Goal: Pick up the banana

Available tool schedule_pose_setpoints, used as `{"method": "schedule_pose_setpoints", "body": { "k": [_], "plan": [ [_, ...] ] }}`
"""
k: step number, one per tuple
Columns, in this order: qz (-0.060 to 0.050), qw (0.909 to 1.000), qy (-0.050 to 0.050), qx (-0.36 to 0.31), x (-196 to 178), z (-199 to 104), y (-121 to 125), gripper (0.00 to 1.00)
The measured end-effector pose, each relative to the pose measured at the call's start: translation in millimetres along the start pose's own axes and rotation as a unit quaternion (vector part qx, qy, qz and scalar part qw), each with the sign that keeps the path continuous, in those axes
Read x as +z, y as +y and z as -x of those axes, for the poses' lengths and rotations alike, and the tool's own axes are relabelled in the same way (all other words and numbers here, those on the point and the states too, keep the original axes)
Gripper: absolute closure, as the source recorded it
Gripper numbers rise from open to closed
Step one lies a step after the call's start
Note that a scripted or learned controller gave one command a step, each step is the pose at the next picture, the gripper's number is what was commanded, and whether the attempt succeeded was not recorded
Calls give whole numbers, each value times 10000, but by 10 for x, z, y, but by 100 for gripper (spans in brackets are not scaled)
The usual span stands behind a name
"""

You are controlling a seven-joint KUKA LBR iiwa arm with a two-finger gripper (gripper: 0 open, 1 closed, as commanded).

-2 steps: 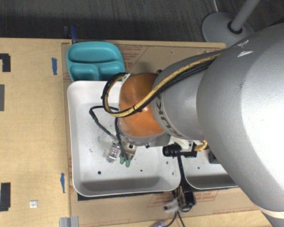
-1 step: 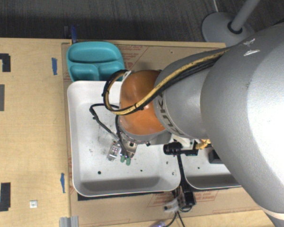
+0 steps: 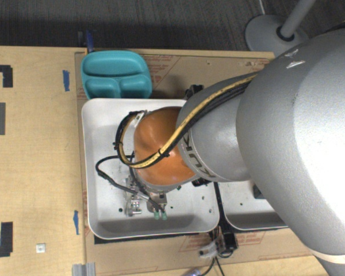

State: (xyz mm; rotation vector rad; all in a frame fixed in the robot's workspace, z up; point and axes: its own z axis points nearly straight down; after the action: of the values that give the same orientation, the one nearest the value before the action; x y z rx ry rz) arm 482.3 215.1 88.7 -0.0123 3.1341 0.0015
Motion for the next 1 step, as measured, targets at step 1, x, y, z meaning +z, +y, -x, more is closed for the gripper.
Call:
{"method": "schedule_pose_setpoints", "body": {
  "k": [1],
  "plan": [
    [12,10000,-15,7,-101,9,7,100]
  ]
}}
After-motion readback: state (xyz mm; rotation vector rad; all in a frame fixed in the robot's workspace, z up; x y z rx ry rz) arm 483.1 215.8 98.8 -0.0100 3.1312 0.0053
